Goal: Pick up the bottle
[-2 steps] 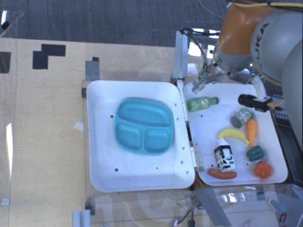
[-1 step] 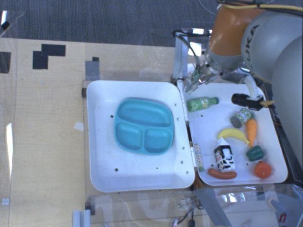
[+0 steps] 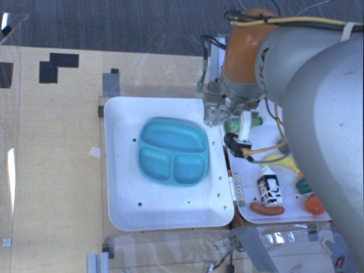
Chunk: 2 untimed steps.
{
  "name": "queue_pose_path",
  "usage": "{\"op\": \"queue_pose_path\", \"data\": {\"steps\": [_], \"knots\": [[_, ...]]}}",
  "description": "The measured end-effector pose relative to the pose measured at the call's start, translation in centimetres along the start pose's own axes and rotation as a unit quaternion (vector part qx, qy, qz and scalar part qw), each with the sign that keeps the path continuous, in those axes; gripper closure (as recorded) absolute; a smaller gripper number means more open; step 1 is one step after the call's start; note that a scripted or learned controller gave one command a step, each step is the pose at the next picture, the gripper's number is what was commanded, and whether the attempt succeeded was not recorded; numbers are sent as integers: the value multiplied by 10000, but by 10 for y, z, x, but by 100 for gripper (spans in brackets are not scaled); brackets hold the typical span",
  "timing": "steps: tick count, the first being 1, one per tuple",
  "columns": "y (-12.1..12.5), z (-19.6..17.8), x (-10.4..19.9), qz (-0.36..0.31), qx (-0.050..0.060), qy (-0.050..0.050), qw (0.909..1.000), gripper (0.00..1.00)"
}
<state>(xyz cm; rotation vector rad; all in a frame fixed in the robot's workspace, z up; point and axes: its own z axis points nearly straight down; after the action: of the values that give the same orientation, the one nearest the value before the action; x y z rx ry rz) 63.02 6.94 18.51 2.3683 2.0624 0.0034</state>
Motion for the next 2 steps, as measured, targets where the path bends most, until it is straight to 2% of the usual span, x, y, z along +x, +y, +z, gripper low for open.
{"op": "queue_pose_path", "data": {"steps": [1,2], "knots": [[0,0,0,-4,-2,-1,10000,0],[-3,0,-26,1571,4,-4,9876,0]]}}
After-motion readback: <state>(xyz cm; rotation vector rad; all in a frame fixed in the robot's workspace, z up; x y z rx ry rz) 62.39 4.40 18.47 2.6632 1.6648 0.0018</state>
